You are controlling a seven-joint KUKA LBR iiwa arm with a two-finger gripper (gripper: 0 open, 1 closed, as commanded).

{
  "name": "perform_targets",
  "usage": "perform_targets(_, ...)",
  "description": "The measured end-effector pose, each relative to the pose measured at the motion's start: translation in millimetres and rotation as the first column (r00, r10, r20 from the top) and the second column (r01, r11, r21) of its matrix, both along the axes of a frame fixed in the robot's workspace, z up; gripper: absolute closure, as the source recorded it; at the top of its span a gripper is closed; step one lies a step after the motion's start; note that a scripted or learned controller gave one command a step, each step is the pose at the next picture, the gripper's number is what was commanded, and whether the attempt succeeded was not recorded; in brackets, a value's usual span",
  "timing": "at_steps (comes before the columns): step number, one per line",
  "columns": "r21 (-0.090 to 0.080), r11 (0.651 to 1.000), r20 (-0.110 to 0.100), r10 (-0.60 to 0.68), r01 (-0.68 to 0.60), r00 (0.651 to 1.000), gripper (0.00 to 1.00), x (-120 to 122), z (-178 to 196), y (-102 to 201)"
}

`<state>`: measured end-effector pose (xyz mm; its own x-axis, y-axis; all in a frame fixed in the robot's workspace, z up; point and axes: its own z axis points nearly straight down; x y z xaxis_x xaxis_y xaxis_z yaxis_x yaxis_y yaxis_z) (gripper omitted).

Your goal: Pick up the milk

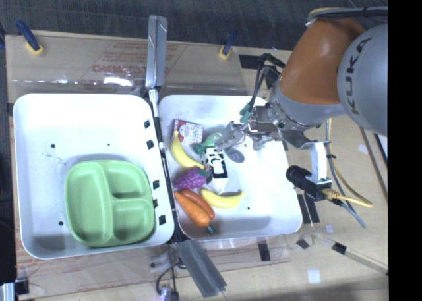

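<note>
Presently, as the camera view is showing it:

Arm: the grey arm point(343, 76) with its orange band is reaching in from the right and hanging over the right bin point(264, 217).

Jaws: the gripper point(227, 140) is sitting low over the middle of the right bin, pointing left toward the toys; whether the jaws are standing wide or narrow cannot be told, and nothing is visibly sitting between them.

Milk: the milk point(215, 163), a small white carton with black print, is lying in the middle of the right bin, just below and left of the gripper, and close enough that contact cannot be judged.

Neighbours of the milk: a bunch of purple grapes point(191, 178) is touching its left side, a yellow banana point(182, 153) is curving up beside it on the left, and a second banana point(223, 197) is lying just below it.

Other toys: an orange carrot point(193, 206) is resting near the bin's lower left, under the grapes, and a maroon carton point(187, 131) is lying at the upper left, beside the first banana.

Left bin: the left bin point(39, 128) is carrying a green divided plate point(109, 202) in its lower half.

Desk: the desk point(79, 56) is bearing both bins side by side.
</note>
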<state>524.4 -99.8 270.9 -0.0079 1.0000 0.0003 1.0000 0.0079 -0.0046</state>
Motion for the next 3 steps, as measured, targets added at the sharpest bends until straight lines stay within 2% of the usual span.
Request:
perform_targets(1, 0.001, 0.982, 0.0, 0.191, -0.191, 0.982, 0.0, 6.1, -105.6, -6.3)
perform_targets(2, 0.001, 0.981, 0.001, 0.195, -0.195, 0.981, 0.0, 14.7, -180.0, -44.0)
perform_targets(3, 0.0, 0.98, 0.0, 0.2, -0.2, 0.98, 1.0, 14.7, -170.7, -43.2)
